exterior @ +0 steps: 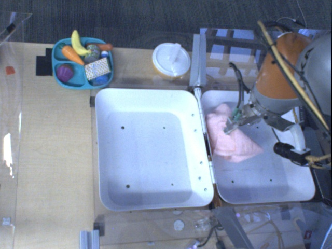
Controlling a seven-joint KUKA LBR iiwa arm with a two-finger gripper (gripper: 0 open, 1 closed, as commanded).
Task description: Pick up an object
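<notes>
Gripper [232, 124] at centre right of frame, down on pink cloth [231, 139] in right bin [270, 191]; claw state: cannot tell. Left bin [150, 144] beside it

a pale wooden tabletop [46, 154] is lying under soft, even light, meeting dark grey carpeted floor [129, 7] along its far edge, while a clear plastic panel [10, 139] is glinting at left.

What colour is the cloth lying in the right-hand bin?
Pale pink cloth, seen in the camera view.
</notes>
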